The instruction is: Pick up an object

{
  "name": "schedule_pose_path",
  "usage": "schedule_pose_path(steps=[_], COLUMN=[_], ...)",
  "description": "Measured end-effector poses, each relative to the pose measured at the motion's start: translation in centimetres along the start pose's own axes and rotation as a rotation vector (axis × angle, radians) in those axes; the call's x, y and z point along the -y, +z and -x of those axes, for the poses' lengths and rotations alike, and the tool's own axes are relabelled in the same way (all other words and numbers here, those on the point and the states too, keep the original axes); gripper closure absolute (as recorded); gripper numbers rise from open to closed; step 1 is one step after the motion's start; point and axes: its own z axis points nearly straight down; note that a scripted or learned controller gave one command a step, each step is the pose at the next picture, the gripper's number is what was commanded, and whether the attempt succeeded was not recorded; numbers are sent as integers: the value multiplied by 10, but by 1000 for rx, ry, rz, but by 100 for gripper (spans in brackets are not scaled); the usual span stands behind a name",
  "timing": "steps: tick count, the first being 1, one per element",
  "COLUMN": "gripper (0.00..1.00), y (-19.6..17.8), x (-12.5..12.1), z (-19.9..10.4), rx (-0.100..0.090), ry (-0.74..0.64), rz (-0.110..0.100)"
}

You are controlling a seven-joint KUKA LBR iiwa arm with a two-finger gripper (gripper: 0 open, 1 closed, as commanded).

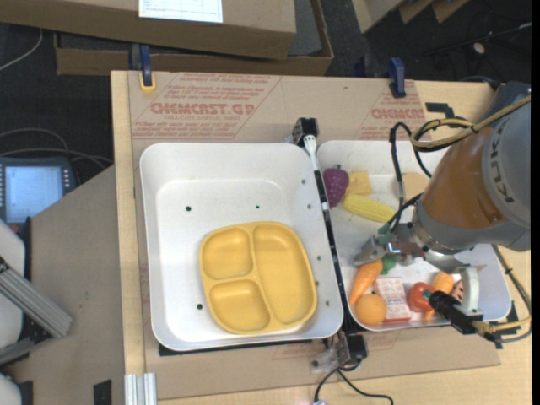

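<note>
The gripper [386, 250] hangs low over the right bin [498, 298], and I cannot tell how it is set; right under it sits a carrot [364, 280], with an orange ball [369, 310] and a small red and white packet [392, 298] just beside. A corn cob [368, 207] and a purple thing [335, 184] lie farther back in that bin; the left bin [169, 184] holds a yellow tray [256, 275] with three parts.

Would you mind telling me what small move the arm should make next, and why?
Probably lower the end effector straight down toward the carrot. It sits just above the toy food in the right bin, and nothing is visibly held.
</note>
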Motion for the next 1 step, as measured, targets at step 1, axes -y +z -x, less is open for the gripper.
schedule_pose_path(steps=[1], gripper=[0], y=[0], x=[21], z=[-2], rx=[0], ry=[-1], rz=[1])
